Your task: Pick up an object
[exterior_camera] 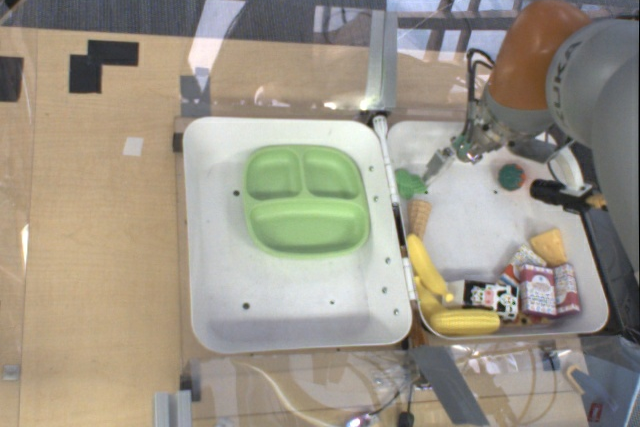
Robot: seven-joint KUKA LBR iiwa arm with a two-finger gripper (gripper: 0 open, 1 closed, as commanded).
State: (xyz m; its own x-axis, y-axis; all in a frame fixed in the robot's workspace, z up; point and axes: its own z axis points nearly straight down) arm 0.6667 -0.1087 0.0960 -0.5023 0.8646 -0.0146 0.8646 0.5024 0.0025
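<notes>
My gripper (434, 166) hangs low over the far left part of the right bin (470, 215), slanting down toward the divider. Its tip is right beside a small green object (408, 183) lying against the bin's left wall; whether they touch I cannot tell. An ice-cream cone (420, 214) lies just in front of the green object. A teal round piece (512, 176) sits to the gripper's right.
The left bin (215, 245) holds a green divided plate (305, 199). Along the right bin's front lie two bananas (424, 263) (463, 321), a black-and-white carton (491, 296), red cartons (540, 294) and an orange wedge (548, 245). The arm's grey body (595, 85) overhangs the far right.
</notes>
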